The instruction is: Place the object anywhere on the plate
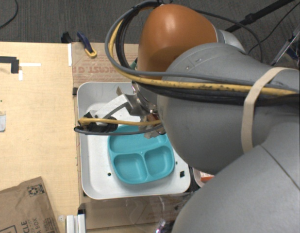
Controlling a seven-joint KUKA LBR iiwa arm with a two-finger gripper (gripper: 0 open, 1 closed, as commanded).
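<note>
A teal plate [140,161] with three compartments lies in the white bin [94,174], toward its near side. My gripper [151,126] hangs over the far edge of the plate, mostly covered by the grey arm and its orange band. Nothing can be made out between its tips. A small orange and white thing [204,178] peeks out from under the arm just right of the bin; I cannot tell what it is.
The arm's bulk [227,110] covers the right half of the view. Left of the bin is bare wooden bench [33,110], with a piece of cardboard [24,208] at the near left. A blue and yellow clamp [87,45] sits past the bin's far edge.
</note>
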